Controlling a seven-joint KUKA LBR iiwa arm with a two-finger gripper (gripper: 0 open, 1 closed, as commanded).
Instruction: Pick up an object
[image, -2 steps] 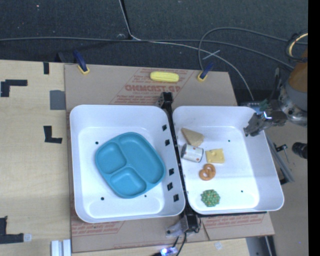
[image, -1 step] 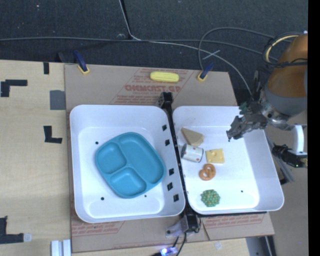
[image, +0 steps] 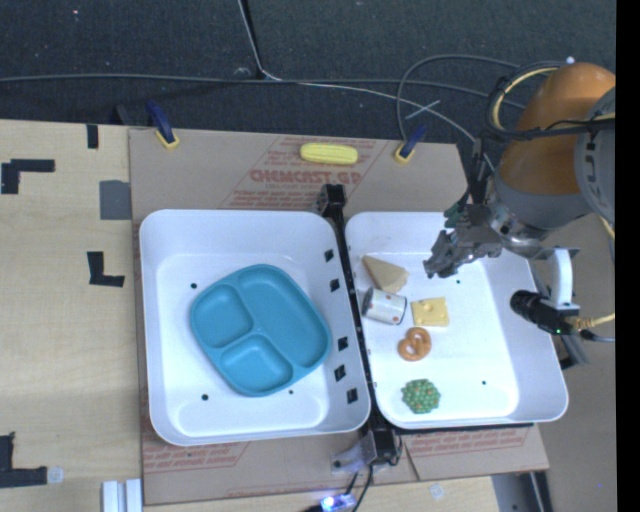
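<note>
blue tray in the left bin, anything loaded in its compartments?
Empty. The blue tray lies flat, face up, in the left bin; all three compartments show bare blue.

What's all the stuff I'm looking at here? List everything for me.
Bins: two, white, side by side on the bench.
Tray: one, blue, three compartments, in the left bin.
Wedge: one, tan, right bin, upper left.
Can: one, silvery, right bin, just below the wedge.
Cheese: one, yellow square, right bin, right of the can.
Pretzel: one, orange-brown, below the cheese.
Broccoli: one, green, right bin, near front.
Corn: one, yellow, on cardboard behind the bins.
Clamps: two, blue-yellow, cardboard's back edge.
Arm: one, grey and orange, from the right.
Gripper: one, dark, over the right bin.
</note>
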